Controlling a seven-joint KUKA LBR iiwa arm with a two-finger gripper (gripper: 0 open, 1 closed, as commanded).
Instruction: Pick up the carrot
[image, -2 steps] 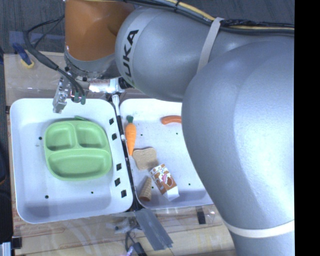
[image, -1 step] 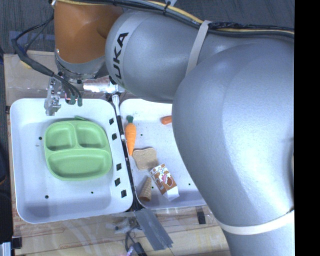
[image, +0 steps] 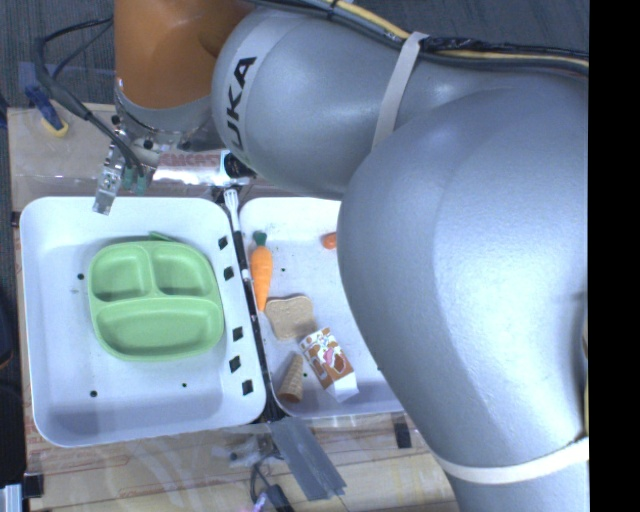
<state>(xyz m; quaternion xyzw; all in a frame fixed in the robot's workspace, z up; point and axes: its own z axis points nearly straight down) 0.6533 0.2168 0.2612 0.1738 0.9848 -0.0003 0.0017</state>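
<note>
Carrot (image: 261, 276) in right bin (image: 300, 212) beside bread slice (image: 289, 315), carton (image: 328, 362), cone (image: 292, 378); pincer (image: 108, 190) state unclear.

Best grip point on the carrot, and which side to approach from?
Probably from above, at mid-body. The carrot lies flat in the right bin, long axis running up-down in the view, green top at the far end. It sits close to the bin's left wall, and the bread slice is by its tip, so close across the thick upper half.
</note>
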